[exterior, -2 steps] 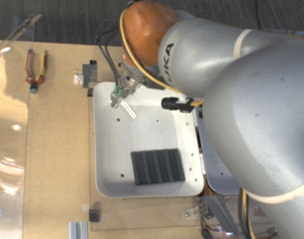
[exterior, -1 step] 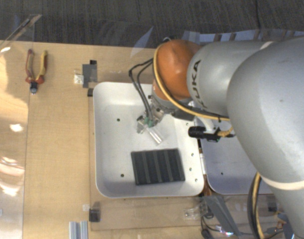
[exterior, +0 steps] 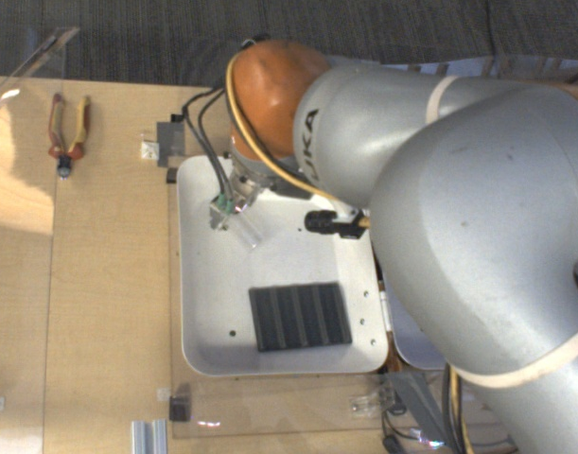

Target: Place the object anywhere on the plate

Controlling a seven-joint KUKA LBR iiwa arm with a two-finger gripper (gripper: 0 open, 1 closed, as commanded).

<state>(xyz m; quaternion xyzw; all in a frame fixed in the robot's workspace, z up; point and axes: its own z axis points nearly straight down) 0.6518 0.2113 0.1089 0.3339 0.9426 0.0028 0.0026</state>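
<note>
A black ribbed rectangular slab [exterior: 300, 316] lies flat near the front of the left white bin [exterior: 203, 291]. My gripper [exterior: 230, 208] hangs over the bin's far left part, well behind the slab and apart from it. I see no object in it. The big grey arm, with its orange band, covers the right half of the view and hides whatever lies beneath it.
Red-handled pliers [exterior: 67, 132] lie on the wooden bench at the far left. A small black block [exterior: 180, 407] sits by the bin's front left corner. A sliver of the right bin [exterior: 410, 346] peeks out under the arm.
</note>
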